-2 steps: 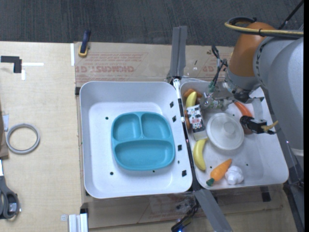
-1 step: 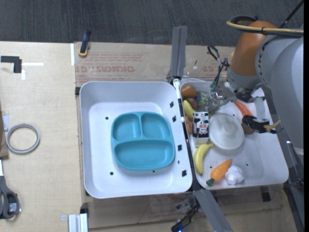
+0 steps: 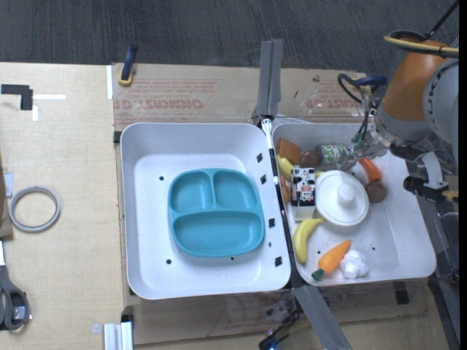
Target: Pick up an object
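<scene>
The right bin (image 3: 408, 246) holds several small objects. A white round bowl (image 3: 341, 197) lies at its middle, with a black and white box (image 3: 303, 184) to its left. A green can (image 3: 332, 153) and a brown piece (image 3: 290, 150) lie at the back. A yellow banana (image 3: 305, 235), a carrot (image 3: 332, 257) and a white garlic bulb (image 3: 354, 266) lie at the front. My gripper (image 3: 360, 150) is low at the back of this bin, just right of the green can and above an orange-red piece (image 3: 371, 170). I see nothing held.
A blue divided plate (image 3: 217, 212) lies in the left bin (image 3: 139, 195). On the bench to the left are a grey tape roll (image 3: 33, 208) and scissors (image 3: 11, 306). A grey divider bar (image 3: 270, 79) stands between the bins at the back.
</scene>
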`<move>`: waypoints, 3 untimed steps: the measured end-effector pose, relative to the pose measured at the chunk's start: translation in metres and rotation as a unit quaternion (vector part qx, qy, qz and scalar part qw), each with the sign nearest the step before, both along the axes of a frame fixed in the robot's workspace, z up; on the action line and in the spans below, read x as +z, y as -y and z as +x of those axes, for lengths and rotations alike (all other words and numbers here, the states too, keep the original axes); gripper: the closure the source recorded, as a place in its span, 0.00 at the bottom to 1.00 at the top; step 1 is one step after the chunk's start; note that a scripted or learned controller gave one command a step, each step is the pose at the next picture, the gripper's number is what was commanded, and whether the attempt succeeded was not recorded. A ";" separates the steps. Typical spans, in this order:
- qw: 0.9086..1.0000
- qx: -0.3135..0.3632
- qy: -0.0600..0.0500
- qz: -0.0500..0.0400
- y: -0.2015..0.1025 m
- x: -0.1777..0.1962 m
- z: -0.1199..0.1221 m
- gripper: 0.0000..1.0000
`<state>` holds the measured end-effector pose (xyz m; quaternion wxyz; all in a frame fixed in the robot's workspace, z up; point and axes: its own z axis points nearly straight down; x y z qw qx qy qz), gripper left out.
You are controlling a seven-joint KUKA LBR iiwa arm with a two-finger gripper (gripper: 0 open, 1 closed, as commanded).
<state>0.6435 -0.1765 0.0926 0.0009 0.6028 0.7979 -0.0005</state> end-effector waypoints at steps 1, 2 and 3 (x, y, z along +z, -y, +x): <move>1.000 0.000 0.000 0.000 0.000 0.000 0.000 0.00; 1.000 -0.025 0.001 0.000 -0.045 0.000 0.016 0.00; 1.000 -0.024 0.003 -0.001 -0.045 0.012 0.017 1.00</move>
